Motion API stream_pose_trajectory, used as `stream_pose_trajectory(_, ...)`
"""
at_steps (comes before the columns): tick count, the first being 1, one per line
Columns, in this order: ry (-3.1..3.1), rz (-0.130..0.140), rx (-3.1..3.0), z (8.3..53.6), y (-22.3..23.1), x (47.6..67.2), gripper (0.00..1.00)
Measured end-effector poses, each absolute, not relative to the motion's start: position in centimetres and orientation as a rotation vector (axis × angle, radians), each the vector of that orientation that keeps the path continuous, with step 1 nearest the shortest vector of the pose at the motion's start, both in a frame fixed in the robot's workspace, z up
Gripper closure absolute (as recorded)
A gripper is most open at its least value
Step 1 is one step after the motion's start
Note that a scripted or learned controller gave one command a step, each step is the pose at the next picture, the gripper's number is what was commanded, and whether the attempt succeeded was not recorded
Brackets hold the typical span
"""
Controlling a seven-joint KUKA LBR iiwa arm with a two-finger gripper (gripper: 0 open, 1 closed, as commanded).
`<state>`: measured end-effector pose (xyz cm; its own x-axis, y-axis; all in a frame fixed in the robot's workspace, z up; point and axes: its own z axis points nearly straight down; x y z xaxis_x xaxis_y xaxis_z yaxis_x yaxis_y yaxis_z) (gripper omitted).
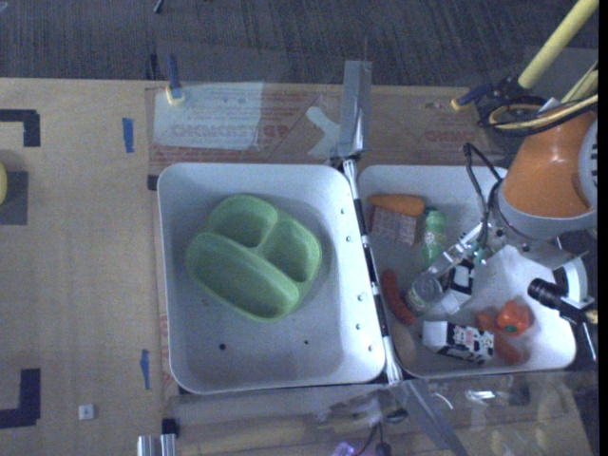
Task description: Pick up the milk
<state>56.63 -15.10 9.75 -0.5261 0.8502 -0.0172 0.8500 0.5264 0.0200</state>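
Note:
The milk (460,341) is a small white carton with black cow patches, lying on its side near the front wall of the right bin (560,354). My gripper (450,264) hangs over the middle of that bin, behind the carton and a short way from it, pointing down and to the left. The grey wrist with its orange band (543,180) comes in from the right. Just under the gripper are a greyish can-like thing (424,292) and a black-and-white piece (463,278). Whether the gripper touches either one is unclear.
The right bin also holds an orange carrot (397,203), a brown packet (392,226), a green bottle (433,231), a red sausage-like piece (394,298) and an orange-red pepper (512,317) beside the milk. A green divided plate (253,255) lies in the left bin (190,350).

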Motion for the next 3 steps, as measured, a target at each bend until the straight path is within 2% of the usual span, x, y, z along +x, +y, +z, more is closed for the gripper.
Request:
stream_pose_trajectory(1, 2.719, 0.016, 1.518, 10.7, -15.2, 56.7, 1.0)
stream_pose_trajectory(2, 2.65, 0.002, 1.683, 18.5, -8.4, 48.0, 1.0)
stream_pose_trajectory(3, 2.649, 0.002, 1.685, 18.5, -8.4, 48.0, 0.0)
